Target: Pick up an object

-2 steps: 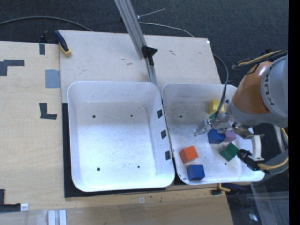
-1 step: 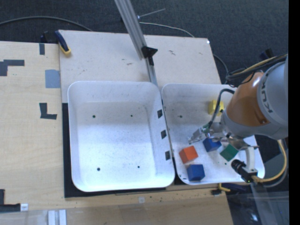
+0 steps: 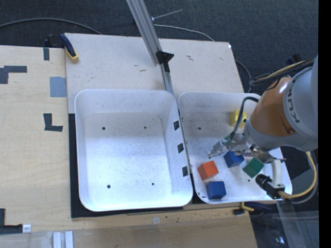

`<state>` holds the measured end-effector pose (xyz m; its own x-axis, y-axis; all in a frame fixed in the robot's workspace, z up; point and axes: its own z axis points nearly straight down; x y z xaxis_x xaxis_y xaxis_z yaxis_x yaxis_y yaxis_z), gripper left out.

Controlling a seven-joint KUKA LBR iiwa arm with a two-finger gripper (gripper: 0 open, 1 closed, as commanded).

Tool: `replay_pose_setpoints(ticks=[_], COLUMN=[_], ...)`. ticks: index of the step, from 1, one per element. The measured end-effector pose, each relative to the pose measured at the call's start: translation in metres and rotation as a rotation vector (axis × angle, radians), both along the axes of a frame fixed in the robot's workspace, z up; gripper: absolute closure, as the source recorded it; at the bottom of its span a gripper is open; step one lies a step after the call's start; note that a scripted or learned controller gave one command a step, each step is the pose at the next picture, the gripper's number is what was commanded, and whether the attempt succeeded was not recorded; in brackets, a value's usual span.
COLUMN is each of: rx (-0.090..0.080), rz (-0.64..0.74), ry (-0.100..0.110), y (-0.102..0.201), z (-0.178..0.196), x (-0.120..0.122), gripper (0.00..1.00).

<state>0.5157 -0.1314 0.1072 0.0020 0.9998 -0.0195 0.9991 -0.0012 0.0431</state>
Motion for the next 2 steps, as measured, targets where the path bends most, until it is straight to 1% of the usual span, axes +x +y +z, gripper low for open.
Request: replay_pose_setpoints(ticks=[1, 2], rx=[0.005, 0.013], rz=[0.007, 0.004], ry=[-0.005, 0.016], y=[-0.004, -0.013], z=[0.000, 0.000], x=[-0.004, 0.017], gripper=[0.00, 0.00])
